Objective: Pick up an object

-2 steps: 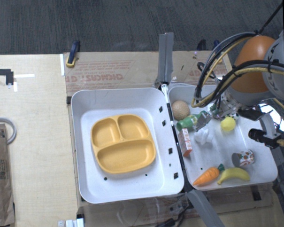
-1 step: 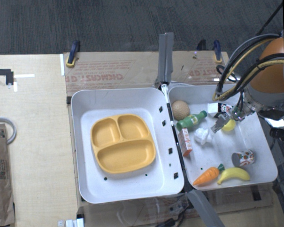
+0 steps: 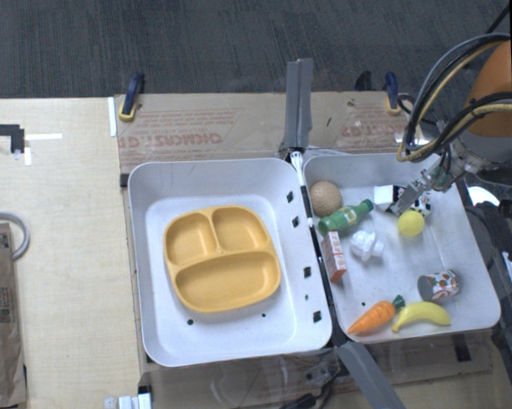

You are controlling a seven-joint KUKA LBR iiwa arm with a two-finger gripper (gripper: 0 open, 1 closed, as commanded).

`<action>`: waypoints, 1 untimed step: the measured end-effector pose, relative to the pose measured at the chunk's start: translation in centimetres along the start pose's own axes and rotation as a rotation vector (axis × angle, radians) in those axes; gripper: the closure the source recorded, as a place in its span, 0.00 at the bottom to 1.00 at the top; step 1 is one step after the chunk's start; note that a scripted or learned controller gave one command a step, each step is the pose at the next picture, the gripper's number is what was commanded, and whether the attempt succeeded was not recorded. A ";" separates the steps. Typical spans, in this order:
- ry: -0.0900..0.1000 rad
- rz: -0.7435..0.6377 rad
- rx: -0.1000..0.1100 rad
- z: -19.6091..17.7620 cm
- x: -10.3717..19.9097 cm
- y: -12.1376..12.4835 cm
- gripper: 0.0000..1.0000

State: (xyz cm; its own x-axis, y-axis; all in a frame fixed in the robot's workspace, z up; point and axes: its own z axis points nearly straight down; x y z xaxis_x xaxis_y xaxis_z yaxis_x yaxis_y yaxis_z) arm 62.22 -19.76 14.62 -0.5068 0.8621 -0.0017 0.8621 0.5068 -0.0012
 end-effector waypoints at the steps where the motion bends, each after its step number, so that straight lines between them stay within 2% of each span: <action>1: 0.002 -0.169 0.000 1.5 1.0 -0.8 0.00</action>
